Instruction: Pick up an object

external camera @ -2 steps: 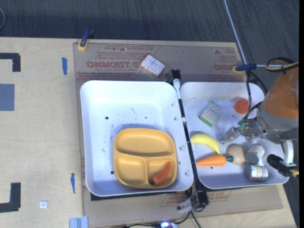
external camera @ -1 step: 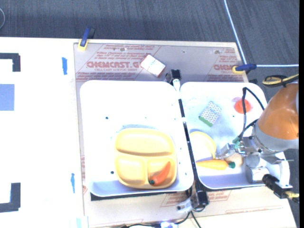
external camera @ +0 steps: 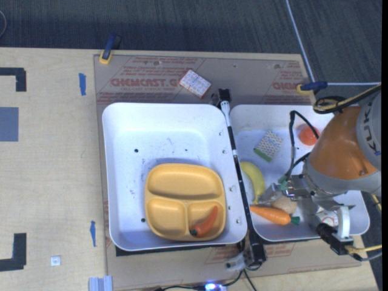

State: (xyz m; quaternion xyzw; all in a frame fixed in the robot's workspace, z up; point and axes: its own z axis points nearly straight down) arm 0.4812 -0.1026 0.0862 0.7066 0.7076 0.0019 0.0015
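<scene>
Across the bench sit two shallow white bins side by side. Within the left bin (external camera: 121, 162) lies a yellow divided plate (external camera: 182, 199), and in its lower right compartment rests a small orange carrot-like piece (external camera: 206, 222) with a dark green end. Behind the bins, on the brown board, lies a small patterned card (external camera: 194, 83), and a blue and yellow clamp (external camera: 109, 47) grips the board's far left corner; another clamp (external camera: 311, 87) sits at the far right.

Inside the right bin (external camera: 254, 117) several things crowd the near half. A banana (external camera: 253, 178) lies along the left wall, curving toward the front. Just beside it, nearer the front, a carrot (external camera: 271, 214) lies on its side with its green end pointing right. A pale, roundish lump (external camera: 284, 206) sits just behind the carrot, touching it. Farther back lie a small checked green packet (external camera: 268, 145) and an orange ball (external camera: 308, 136), partly hidden by the arm and a black cable.

Reaching in from the right, the arm's orange band covers much of the bin's right side. Its gripper (external camera: 285, 188) hangs low just above the pale lump and the carrot, beside the banana's lower end. Whether its fingers are spread or closed cannot be told, and nothing can be seen held.
</scene>
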